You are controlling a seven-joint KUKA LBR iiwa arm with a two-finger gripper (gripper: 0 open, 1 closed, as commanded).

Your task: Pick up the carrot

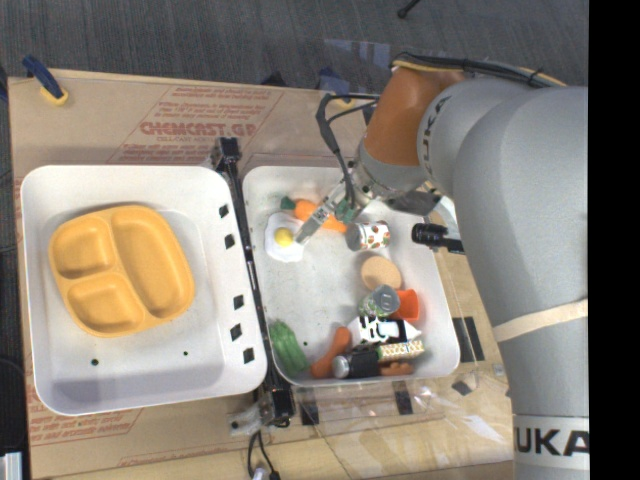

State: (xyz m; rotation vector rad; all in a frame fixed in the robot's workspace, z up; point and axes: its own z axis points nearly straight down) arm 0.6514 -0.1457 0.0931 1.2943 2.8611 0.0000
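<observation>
The end effector (322, 215) hangs low over the far end of the right-hand shallow white bin (318, 286), its slim fingers slanting down toward the bin floor; whether they are parted or pressed together I cannot tell, and nothing is visibly caught between them. The small orange plastic carrot with a green tip (304, 209) lies directly beneath and beside it, its stub poking out on the side nearer the other bin, the rest partly hidden by the fingers.

It looks like a hollow toy: probably light, stiff and smooth, so it may skid or roll if nudged off-centre. A hold across the thicker middle, jaws square to its long axis, seems safest.

Just beside the carrot, toward the near edge, sits a white-and-yellow fried-egg toy (284, 238). On the carrot's other side stands a small white patterned cup (373, 235). Well apart from the carrot, a yellow divided tray (120, 266) rests in the left bin on the worktop (150, 118).
</observation>
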